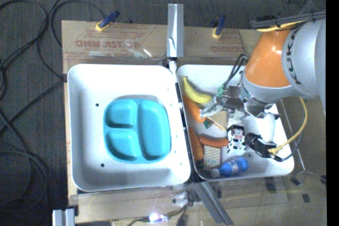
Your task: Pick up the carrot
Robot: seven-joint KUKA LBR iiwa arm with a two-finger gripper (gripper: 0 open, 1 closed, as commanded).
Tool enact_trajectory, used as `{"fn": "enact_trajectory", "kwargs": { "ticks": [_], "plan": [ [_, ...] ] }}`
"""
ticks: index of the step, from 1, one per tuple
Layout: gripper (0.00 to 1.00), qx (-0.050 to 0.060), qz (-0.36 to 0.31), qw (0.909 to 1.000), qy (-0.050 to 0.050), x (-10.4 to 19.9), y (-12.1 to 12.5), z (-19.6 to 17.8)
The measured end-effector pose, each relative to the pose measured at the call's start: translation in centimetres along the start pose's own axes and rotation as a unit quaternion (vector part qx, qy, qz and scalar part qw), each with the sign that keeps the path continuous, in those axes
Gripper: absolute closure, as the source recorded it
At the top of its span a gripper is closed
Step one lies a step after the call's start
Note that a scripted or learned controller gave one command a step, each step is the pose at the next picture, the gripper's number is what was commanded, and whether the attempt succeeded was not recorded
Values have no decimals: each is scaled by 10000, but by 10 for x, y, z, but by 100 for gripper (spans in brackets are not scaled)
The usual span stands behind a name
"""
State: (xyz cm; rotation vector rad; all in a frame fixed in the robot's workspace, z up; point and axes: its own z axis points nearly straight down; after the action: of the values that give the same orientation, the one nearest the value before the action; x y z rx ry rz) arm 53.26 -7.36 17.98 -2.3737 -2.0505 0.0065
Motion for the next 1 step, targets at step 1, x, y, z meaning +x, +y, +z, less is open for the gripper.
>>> {"fn": "enact_trajectory", "kwargs": {
  "ticks": [1],
  "plan": [
    [0, 5, 776, 9970, 4, -9, 28, 64]
  ]
}}
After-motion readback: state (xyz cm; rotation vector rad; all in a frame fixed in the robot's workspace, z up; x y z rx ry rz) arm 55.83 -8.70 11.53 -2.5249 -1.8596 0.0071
